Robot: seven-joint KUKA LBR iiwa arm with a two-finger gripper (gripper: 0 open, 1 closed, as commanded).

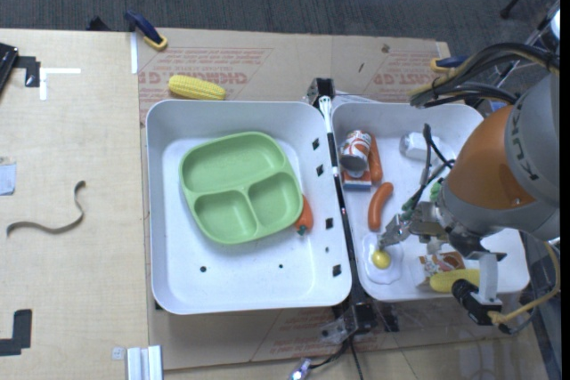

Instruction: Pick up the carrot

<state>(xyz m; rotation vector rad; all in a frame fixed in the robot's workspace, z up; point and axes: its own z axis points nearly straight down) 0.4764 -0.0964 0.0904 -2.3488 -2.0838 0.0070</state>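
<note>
a: where is the carrot (305, 215) at this moment?

b: it lies in the left bin (169, 280), touching the right edge of the green divided plate (240, 187), between the plate and the wall that the two bins share. only its orange body and a little green at the lower end are visible.

a: and the gripper (390, 238)?

b: it is in the right bin (392, 116), well apart from the carrot. the arm (494, 169) comes from the right side and the gripper hangs low over the front part of that bin, just above a small yellow ball (381, 260) which sits on a clear lid (383, 267).

a: are the fingers spread or pressed together?

b: i cannot tell, they are too small and dark from this angle. i see nothing pinched between them.

a: what else is in the right bin?

b: a red sausage (380, 204) just beside the gripper, a can (356, 151) lying on a blue thing near the shared wall, a white object (415, 144) at the back, and a banana (450, 282) at the front right.

a: and outside the bins?

b: a corn cob (197, 86) lies on the cardboard behind the left bin.
</note>
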